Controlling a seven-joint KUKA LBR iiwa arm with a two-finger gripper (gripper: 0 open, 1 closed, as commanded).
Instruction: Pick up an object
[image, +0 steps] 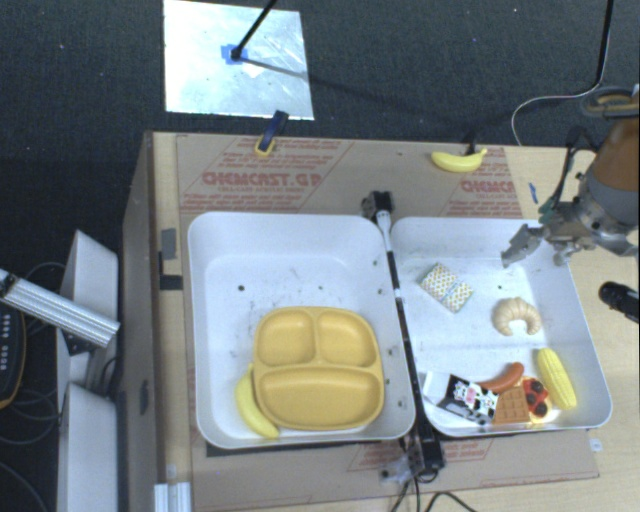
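- Camera view: arm (612, 175) enters from the right edge; gripper (538, 243) hangs above the upper right part of the right bin (590, 330), near its far wall.
- Jaws: cannot tell whether spread or closed; nothing visible between them.
- Right bin contents: patterned packet (446, 287) lies left of centre, tilted, apart from everything else.
- Croissant (517, 316) sits right of the packet, below the gripper, with bare white floor all round it.
- Corn cob (556, 377) lies along the right wall, close to the near corner.
- Near edge cluster: black-and-white cow-print item (472, 399), sausage (502, 377), waffle (511, 407) and a red piece (537, 394), packed touching or overlapping against the near wall.
- Open room: the far half of the right bin is bare, widest between packet and far wall.
- Left bin (215, 260): yellow divided plate (318, 366) fills the near centre; banana (254, 407) is wedged between the plate's left edge and the near-left corner.
- Far half of the left bin is bare apart from small specks.
- On the table (330, 170) behind the bins: a second banana (458, 158) near the far edge, and a blue-and-yellow clip (270, 134) at the far edge on the left.
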